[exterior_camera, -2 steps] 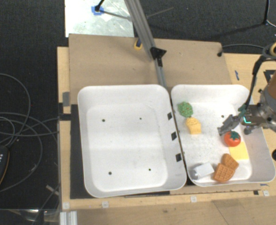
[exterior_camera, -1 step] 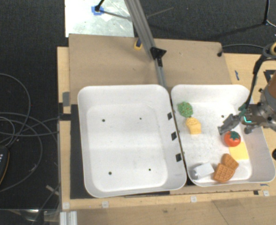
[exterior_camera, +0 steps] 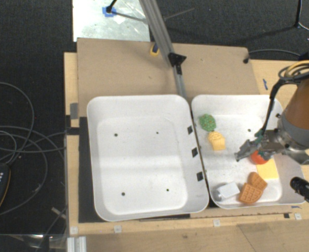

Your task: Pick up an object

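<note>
We're seeing the arm [exterior_camera: 304, 112] reaching in over the right bin [exterior_camera: 233, 106]; gripper [exterior_camera: 248, 151] is hanging low over the bin's middle, just left of a red thing [exterior_camera: 259, 158] that's sitting against a yellow block [exterior_camera: 268, 170]; we can't tell how the gripper is set, and nothing is showing in its grasp; a green ball [exterior_camera: 208, 122] and a small yellow thing [exterior_camera: 216, 140] are lying near the bin's left wall; a waffle [exterior_camera: 252, 189] and a grey block [exterior_camera: 227, 191] are resting near the front edge; left bin [exterior_camera: 138, 156] is sitting alongside on the counter [exterior_camera: 212, 62].
</note>
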